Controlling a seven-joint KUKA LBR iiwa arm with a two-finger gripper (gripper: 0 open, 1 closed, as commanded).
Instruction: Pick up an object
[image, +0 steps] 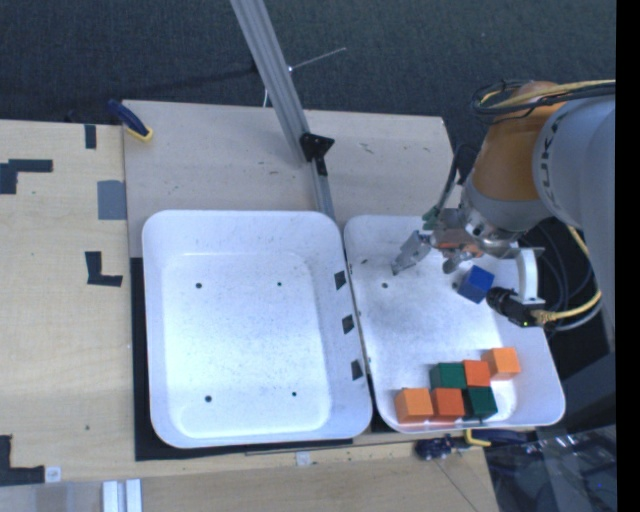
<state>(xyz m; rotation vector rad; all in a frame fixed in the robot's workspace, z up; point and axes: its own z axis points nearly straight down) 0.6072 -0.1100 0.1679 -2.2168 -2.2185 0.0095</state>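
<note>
Nearest to where I stand, the right bin has its blocks crowded into the near corner: an orange block at the left end of the huddle, a second orange one touching it, a green block behind that, another dark green one beside it, and two more orange blocks stepping off to the right toward the wall. They sit so tightly that, to my eye, any grab into that cluster risks the fingers landing on two blocks at once or simply shoving the pile against the rim.

Further back in the same bin is the blue block, and it looks lifted off the floor, tilted, just under the gripper. One grey finger juts out to the left, well apart from the rest, so the gripper reads as spread. I cannot tell whether the block is actually pinched (it seems to hang off to the side of the fingers rather than between them). If it is only caught on one edge, it could slip and drop back, or tumble over the bin wall.

The left bin holds nothing I can make out besides a few dark dots on its floor. Beyond both bins a grey metal bar slants across the wooden bench.
</note>
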